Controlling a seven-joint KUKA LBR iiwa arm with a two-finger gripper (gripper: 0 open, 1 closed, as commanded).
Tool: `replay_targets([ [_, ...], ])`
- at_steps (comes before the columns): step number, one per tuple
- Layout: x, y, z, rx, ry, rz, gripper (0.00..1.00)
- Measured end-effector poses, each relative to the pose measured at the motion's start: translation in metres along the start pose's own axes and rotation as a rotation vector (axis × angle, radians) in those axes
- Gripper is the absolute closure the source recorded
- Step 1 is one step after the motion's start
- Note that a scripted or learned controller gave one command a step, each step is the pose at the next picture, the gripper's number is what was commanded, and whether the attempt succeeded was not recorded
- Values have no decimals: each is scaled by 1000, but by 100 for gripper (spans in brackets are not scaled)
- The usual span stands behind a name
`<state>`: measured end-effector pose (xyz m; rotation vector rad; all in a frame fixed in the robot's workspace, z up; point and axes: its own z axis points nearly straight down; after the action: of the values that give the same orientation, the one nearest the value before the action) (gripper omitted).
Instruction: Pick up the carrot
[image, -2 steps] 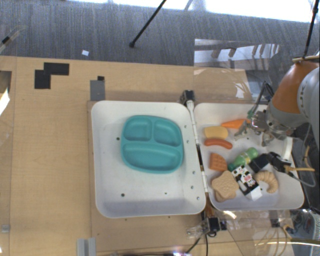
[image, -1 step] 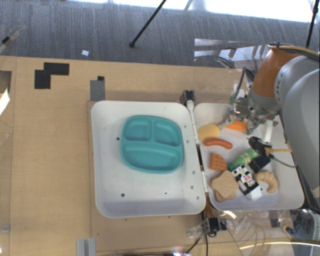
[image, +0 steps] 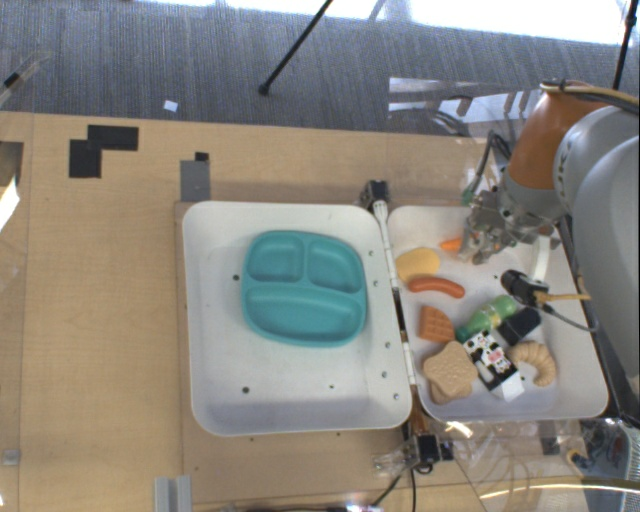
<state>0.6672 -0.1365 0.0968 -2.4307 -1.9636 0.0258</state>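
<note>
The hand (image: 487, 243) sits low at the right bin's (image: 590, 400) far edge, just beside the carrot (image: 451, 244); its grip cannot be told. That bin also holds toy foods. The left bin (image: 205, 330) holds a teal tray (image: 300, 288).

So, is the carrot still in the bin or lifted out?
In: the carrot lies on the right bin's floor beside the gripper.

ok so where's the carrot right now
The small orange carrot lies near the far edge of the right white bin, just beyond the yellow lemon-shaped toy, with the gripper right beside it.
</note>
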Motion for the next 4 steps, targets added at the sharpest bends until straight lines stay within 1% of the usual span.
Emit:
replay_targets([
  [1, 1, 1, 0, -4, 1, -2, 0],
  [2, -56, -9, 11, -26, 6, 208, 0],
  [3, -53, -7, -2, -33, 4, 198, 100],
  [4, -34, -87, 10, -32, 5, 129, 100],
])
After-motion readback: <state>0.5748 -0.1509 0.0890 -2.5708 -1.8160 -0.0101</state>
